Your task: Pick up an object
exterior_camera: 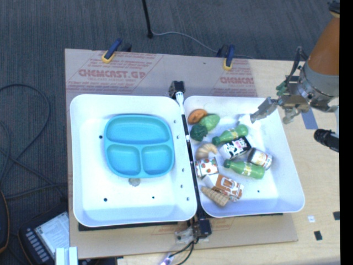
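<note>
Low in the frame's right half, the right bin [287, 200] holds a heap of small toys: a waffle cone [214, 195], a carton [228, 186], a green bottle [244, 169] and broccoli [199, 131]. They lie left of and below the gripper [265, 109], apart from it. Whether its fingers are parted cannot be told. The arm [322, 54] slants in from the upper right.

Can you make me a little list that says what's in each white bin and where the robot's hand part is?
left bin: a blue divided tray
right bin: toy food in a pile, with green bottles, a small can, an orange piece
end effector: over the right bin's upper right part, holding nothing
arm: comes in from the right
</note>
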`<state>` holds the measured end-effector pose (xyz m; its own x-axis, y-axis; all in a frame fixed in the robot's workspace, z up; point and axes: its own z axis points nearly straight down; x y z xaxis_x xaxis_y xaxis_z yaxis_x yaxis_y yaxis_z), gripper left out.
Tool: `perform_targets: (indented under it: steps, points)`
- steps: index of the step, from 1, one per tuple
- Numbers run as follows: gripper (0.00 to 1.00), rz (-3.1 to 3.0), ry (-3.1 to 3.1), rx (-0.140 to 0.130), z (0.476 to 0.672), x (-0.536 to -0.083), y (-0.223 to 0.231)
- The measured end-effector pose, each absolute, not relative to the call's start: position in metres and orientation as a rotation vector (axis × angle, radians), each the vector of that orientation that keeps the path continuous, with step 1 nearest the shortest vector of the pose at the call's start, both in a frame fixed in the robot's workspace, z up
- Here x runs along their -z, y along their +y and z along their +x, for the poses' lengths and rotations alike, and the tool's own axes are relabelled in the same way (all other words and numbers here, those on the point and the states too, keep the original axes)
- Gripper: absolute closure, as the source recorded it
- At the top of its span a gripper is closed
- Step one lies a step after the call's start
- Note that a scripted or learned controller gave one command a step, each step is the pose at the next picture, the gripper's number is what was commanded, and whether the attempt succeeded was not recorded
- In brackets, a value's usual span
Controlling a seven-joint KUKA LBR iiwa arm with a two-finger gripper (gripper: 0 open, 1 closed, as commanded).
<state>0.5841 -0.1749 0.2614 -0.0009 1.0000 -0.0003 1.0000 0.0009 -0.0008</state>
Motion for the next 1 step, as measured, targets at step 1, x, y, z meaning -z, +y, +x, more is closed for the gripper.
perform_targets:
  steps: [1]
  points:
    - [0.00,-2.218,-2.220,-0.004,0.6114,-0.1223,-0.1706]
